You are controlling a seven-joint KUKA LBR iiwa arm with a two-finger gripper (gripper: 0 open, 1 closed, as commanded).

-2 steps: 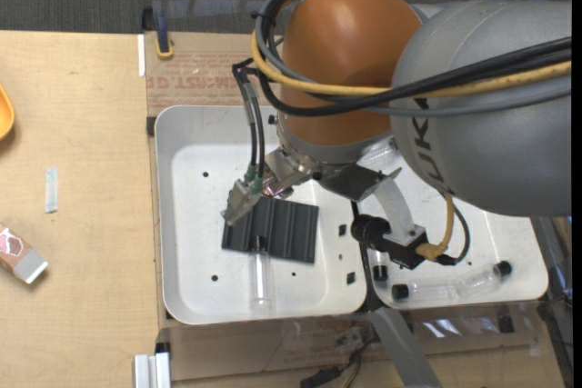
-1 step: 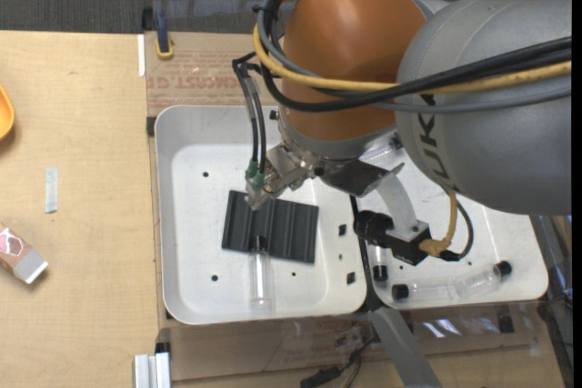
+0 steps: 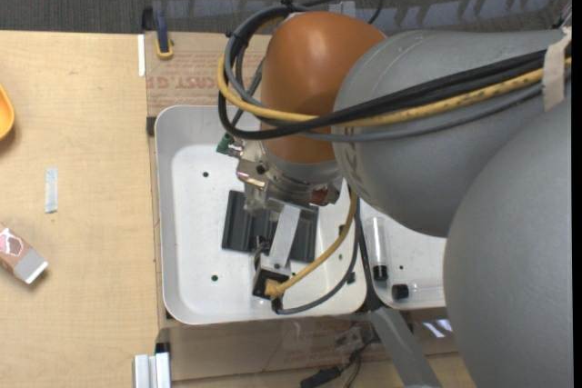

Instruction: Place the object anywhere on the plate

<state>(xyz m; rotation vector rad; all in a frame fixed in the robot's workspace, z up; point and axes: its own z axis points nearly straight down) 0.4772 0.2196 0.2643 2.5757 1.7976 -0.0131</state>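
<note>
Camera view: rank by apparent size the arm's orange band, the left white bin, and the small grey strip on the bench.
1. left white bin, partly covered by the arm
2. orange band, nearer the camera, so it looks inflated
3. grey strip, by far the smallest

Bin [image 3: 186,223] – glossy white plastic; bench [image 3: 82,104] – matt pale wood.

One camera sits high over the bench [image 3: 73,104] and looks down at a slant. The big grey arm [image 3: 455,150] comes in from the right and is very close to the camera. The left white bin [image 3: 182,286] lies below, around the gripper [image 3: 268,241].
</note>
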